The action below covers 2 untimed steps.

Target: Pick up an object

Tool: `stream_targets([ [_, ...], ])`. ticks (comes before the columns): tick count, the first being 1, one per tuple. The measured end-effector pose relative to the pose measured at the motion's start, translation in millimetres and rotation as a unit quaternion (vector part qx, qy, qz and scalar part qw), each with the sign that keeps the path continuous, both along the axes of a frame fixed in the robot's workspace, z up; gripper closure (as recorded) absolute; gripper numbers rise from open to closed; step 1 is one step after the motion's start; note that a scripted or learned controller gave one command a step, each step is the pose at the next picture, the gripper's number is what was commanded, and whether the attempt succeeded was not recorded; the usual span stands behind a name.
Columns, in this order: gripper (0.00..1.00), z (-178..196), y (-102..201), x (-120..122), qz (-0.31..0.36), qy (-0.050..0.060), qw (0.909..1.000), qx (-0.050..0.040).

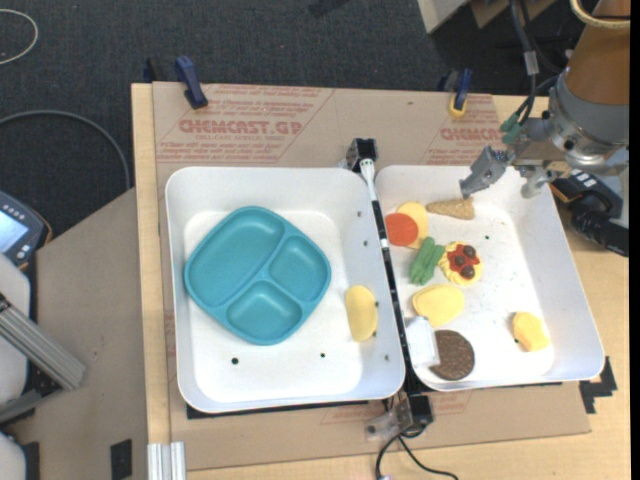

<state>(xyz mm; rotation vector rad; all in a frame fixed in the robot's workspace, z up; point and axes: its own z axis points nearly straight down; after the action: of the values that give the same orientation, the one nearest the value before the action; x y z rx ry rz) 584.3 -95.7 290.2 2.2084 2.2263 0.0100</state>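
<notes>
Holding teal plate [258, 274] and yellow piece [361, 312], left bin [190, 198], toy foods in right bin [560, 268]

2 white bins: left bin [200, 368], right bin [560, 268]. 1 teal divided plate [257, 274]. 3 yellow food pieces [361, 311], [438, 303], [529, 331]. 1 orange round [402, 228], 1 green piece [427, 260], 1 mini pizza [463, 262], 1 tan wedge [452, 208], 1 brown disc [452, 354]. 2 blue clamps [190, 81], [460, 88].

Red "CHEMCAST GP" print on brown sheet [300, 118] under bins, left of centre; same print partly readable at right; smaller lines beneath illegible.
</notes>
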Motion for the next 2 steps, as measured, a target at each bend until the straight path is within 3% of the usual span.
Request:
stream_targets([
  [1,0.0,-10.7,71.8,-44.7,0.0,0.007,1.0,0.0018],
  [2,0.0,-106.8,29.4,-63.1,-0.006,0.011,0.9999,-0.0002],
])
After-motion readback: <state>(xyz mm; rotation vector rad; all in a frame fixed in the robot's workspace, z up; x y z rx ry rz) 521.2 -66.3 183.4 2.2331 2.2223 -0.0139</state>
